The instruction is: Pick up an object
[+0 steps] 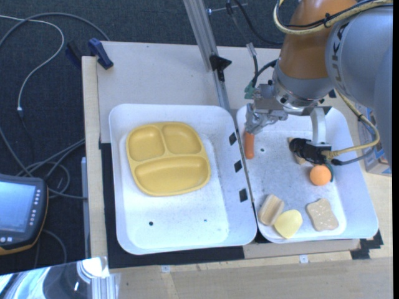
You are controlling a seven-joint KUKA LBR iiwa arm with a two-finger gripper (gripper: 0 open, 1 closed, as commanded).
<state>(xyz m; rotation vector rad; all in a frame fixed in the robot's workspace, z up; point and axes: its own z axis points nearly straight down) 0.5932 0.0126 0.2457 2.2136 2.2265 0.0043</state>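
Note:
My gripper (250, 129) hangs over the left rim of the right bin (356, 195), near its far end. A small orange carrot-shaped piece (249, 146) hangs upright below the fingers, its top end pinched between them. It sits over the seam between the two bins. Further right in the same bin lies an orange ball (320, 175). Along the near side are a beige bread piece (270, 208), a yellow rounded piece (288, 223) and a tan cracker (322, 214).
The left bin (120, 185) holds a yellow divided plate (168, 156) in its far half. A metal pole (206, 36) rises slantwise behind the bins. A blue clamp (100, 53) sits at the bench's far left corner.

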